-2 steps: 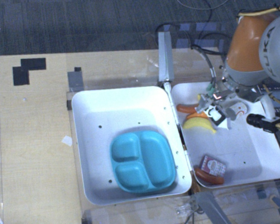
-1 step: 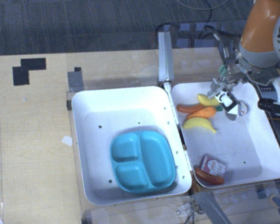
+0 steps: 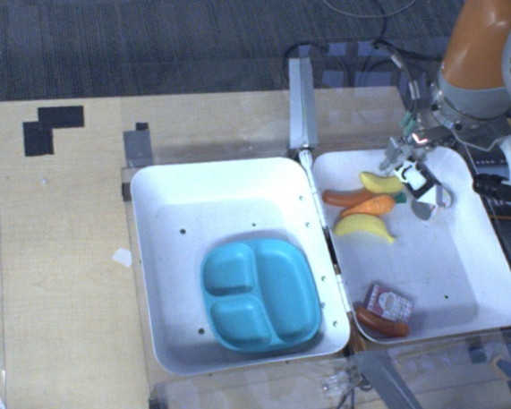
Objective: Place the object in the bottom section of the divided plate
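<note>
1. Divided plate [image 3: 262, 295] – one only, turquoise blue, a rounded rectangle with three compartments: two small ones on its left side and one long one on its right. All three are bare. It lies flat in the left bin [image 3: 165, 244], toward the near wall and slightly turned.
2. Two white bins sit side by side on the counter [image 3: 65, 280]; the right bin [image 3: 463, 260] holds all the loose things, six by count.
3. Two yellow bananas: the upper banana [image 3: 377, 181] toward the far wall, and the lower banana [image 3: 363, 226] nearer the middle.
4. One orange carrot [image 3: 371, 207] with a green end lies between the two bananas, and one reddish-orange oblong piece [image 3: 342, 197] lies just behind it.
5. One red packet [image 3: 388, 303] and one red-brown sausage [image 3: 381, 324] lie close together in the near left corner of the right bin, well apart from the bananas.
6. Gripper [image 3: 421, 194] – over the far part of the right bin, just right of the carrot's green end and the upper banana. Whether the jaws are open or closed cannot be told, and nothing is seen between them.
</note>
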Robot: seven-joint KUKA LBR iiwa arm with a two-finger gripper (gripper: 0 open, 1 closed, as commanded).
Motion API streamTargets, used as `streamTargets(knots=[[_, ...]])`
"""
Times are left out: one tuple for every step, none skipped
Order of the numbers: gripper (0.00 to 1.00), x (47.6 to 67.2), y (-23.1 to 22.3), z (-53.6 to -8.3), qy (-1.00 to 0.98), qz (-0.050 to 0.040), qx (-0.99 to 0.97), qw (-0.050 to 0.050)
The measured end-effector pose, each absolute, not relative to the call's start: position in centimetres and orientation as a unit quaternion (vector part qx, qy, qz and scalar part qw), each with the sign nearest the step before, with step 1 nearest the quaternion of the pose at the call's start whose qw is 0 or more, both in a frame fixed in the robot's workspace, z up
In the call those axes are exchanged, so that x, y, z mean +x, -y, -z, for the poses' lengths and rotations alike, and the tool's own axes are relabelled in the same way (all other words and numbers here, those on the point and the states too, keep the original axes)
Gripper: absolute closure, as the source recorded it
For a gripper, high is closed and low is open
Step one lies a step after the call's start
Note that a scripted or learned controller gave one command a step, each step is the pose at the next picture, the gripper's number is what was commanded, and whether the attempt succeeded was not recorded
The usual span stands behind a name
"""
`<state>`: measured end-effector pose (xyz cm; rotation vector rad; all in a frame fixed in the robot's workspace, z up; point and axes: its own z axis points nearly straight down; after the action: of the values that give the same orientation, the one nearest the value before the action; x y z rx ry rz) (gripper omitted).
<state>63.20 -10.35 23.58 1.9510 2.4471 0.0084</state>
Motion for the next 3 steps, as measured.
streamTargets(knots=[[1.00,59.6,16.8,-18.2,-0.797,-0.0007,0.603,0.002],[1.00,66.3,11.8,-11.3,-0.713,-0.0069,0.702,0.009],[1.00,62.6,3.1,-18.6,-0.754,-0.0023,0.657,0.002]])
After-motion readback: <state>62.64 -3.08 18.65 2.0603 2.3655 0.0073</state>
